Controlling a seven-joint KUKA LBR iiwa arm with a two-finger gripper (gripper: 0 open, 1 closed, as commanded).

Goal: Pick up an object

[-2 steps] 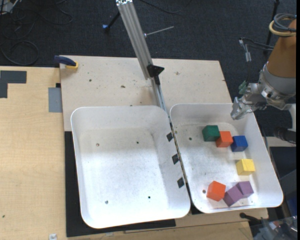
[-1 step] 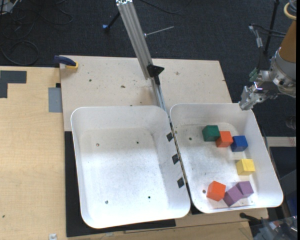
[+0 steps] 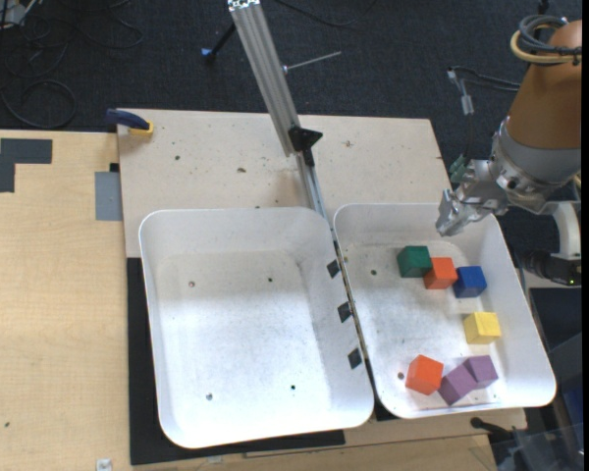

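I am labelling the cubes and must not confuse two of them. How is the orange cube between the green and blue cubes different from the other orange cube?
The upper orange cube touches the green cube and the blue cube; the lower orange cube lies by the purple blocks. The upper one is nearer the gripper; the lower one is near the front wall of the right bin. Colour and size look alike.

Seven small coloured blocks lay in the right-hand shallow white bin (image 3: 530,312). A dark green cube (image 3: 413,261) touched an orange-red cube (image 3: 439,273), which touched a blue cube (image 3: 469,281). A yellow cube (image 3: 482,327) sat alone below them. Near the front wall, an orange cube (image 3: 424,374) lay beside two touching purple blocks (image 3: 468,377).
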